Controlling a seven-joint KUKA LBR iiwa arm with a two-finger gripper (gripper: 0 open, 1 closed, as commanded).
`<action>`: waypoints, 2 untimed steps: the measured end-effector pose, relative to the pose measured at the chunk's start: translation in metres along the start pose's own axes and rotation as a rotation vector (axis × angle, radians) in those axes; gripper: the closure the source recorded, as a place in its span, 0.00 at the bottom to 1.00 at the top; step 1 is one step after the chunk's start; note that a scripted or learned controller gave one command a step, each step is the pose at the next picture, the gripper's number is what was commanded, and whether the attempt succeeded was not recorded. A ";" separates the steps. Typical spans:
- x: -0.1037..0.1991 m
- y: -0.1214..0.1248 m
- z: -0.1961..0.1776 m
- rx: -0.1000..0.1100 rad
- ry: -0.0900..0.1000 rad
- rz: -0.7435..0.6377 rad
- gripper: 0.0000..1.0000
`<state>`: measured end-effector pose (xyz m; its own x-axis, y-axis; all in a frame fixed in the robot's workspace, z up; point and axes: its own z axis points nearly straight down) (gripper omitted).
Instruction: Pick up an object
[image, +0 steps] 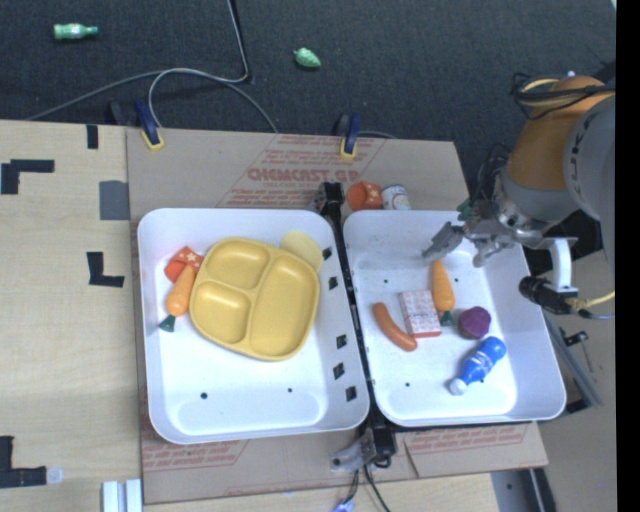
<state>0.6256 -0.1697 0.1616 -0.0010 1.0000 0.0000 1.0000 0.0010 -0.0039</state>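
A carrot (442, 285) lies in the right bin (520, 405), just below the gripper (463, 243), whose fingers are spread and hold nothing. A pink packet (419, 312), a sausage (394, 327), a purple ball (474, 322) and a blue bottle (478, 364) crowd close by; bare floor runs along the bin's left and near edges.

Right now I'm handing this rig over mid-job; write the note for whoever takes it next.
Gripper: jaws spread open, holding nothing, above the back of the right bin.
Right bin: small carrot just under the gripper, pink packet, sausage, purple piece, blue bottle.
Left bin: yellow divided plate, another carrot.
Done: nothing picked yet.
Left: descend, close on one item (the small carrot looks nearest), lift.
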 end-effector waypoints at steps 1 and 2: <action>0.014 0.012 0.075 -0.006 -0.002 -0.001 0.00; 0.013 0.013 0.065 -0.009 -0.004 -0.001 1.00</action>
<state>0.6379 -0.1566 0.0969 -0.0019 1.0000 -0.0041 1.0000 0.0019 0.0051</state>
